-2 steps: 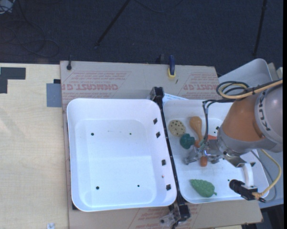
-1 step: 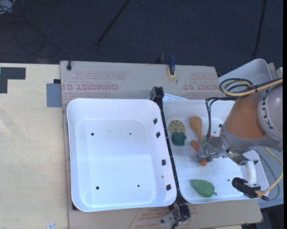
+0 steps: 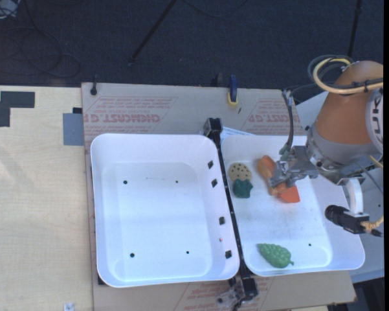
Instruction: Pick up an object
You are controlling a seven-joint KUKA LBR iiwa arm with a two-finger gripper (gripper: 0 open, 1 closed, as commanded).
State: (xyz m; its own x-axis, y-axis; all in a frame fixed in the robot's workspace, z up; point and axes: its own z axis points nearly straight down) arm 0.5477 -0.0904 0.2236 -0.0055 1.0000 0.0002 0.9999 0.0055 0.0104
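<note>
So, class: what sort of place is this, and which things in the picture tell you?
Probably a robotics lab test bench. A grey arm with an orange band reaches over two white bins, its claw above small toy-like objects such as a green one, with cables on the dark floor.

In the right bin (image 3: 311,254) I see an orange carrot-like piece (image 3: 266,166) beside a red-orange block (image 3: 289,195) near the middle. A tan dotted disc (image 3: 239,171) touches a dark teal lump (image 3: 243,188) by the left wall, and green grapes (image 3: 274,255) lie near the front.
</note>
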